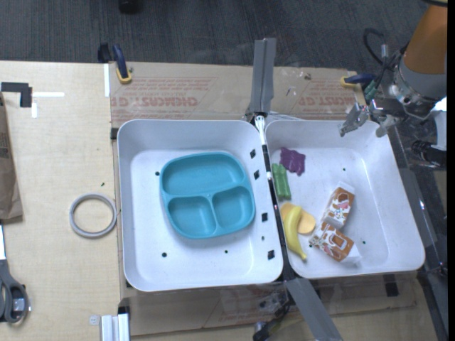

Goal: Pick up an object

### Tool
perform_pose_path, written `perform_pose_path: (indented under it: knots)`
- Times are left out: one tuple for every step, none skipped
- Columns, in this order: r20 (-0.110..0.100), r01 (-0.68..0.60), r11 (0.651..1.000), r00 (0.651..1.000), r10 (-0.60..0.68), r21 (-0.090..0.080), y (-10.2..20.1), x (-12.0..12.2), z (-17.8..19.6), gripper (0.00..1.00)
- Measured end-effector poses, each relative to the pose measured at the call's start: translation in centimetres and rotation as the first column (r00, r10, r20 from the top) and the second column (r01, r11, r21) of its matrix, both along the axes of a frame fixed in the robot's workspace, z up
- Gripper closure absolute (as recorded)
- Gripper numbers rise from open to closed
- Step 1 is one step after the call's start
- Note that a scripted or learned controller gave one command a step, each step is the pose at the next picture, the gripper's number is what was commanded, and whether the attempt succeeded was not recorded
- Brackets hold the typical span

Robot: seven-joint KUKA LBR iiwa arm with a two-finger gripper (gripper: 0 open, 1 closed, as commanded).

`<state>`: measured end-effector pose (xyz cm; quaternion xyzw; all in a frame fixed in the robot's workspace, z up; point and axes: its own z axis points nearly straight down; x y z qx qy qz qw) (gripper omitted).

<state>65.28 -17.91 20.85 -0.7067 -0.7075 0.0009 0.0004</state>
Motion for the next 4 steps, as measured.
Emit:
perform_pose_path:
  knots:
    - [-0.001, 0.024, 1.0, 1.0, -0.024, 0.0, 4.2, -6.6, -4.4, 0.0]
    - [-0.001, -0.002, 1.0, 1.0, 0.002, 0.001, 2.5, -11.7, -11.8, 0.0]
    - [0.001, 0.001, 1.0, 1.0, -0.001, 0.0, 2.4, -11.7, -10.8, 1.0]
    - [0.001, -0.038, 0.999, 0.999, 0.038, -0.001, -3.0, -11.2, -2.5, 1.0]
